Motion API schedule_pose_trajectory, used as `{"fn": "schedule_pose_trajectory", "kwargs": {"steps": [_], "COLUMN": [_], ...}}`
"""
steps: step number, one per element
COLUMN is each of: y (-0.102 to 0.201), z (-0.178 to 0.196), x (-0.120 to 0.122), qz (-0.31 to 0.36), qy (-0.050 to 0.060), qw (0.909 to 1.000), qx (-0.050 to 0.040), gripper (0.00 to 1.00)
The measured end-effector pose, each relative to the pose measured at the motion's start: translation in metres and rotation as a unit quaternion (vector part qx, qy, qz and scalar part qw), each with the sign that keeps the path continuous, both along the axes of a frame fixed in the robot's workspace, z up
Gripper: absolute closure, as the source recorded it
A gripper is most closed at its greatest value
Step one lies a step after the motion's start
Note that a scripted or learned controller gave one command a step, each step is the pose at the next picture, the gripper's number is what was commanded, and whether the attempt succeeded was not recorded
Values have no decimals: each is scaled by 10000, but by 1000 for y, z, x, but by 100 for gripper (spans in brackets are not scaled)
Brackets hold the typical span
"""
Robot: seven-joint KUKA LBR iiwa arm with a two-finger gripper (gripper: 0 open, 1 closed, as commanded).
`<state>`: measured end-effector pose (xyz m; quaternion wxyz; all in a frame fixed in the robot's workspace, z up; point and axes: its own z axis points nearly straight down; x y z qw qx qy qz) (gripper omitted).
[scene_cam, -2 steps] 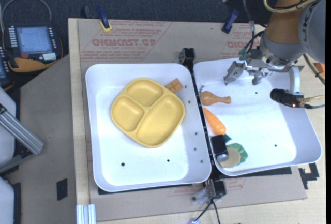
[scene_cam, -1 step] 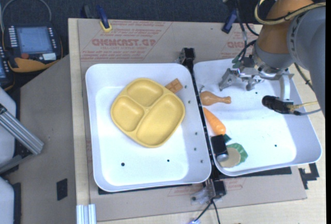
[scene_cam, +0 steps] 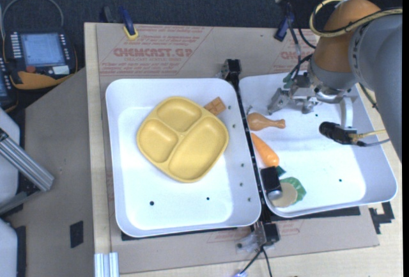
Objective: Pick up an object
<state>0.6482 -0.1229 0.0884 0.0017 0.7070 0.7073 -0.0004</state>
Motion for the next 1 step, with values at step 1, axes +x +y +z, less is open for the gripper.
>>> {"fn": "schedule_pose_trajectory", "kwargs": {"steps": [1], "y": [-1], "z": [14], "x": [2], "qz": [-1], "qy": [-52], "qw": [10000], "qx": [-15], "gripper": [100]}}
